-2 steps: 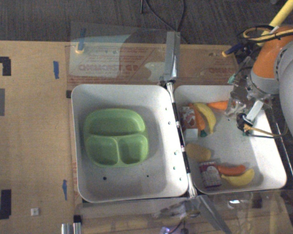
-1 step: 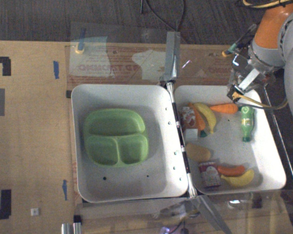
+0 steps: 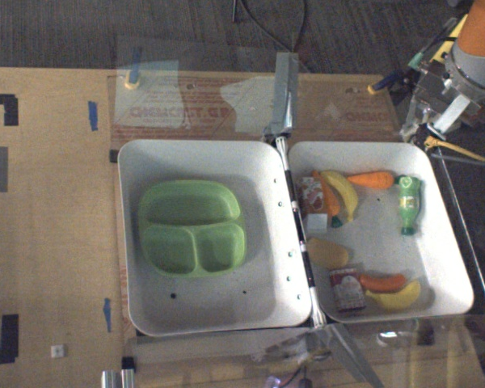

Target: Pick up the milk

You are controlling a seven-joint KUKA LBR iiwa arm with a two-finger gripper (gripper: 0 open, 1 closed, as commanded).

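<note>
Milk [image 3: 312,200], judged the red-and-white carton lying lengthwise against the right bin's [image 3: 457,253] left wall beside the banana [image 3: 343,194], sits well left of your gripper [image 3: 430,128], whose state you cannot tell.

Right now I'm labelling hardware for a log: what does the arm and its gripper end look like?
At the camera view's upper right, the arm shows an orange band over a grey section. Below it sits a pale metallic wrist assembly with the gripper, with green and blue fittings beside it. Finer detail is too blurred to make out.
</note>
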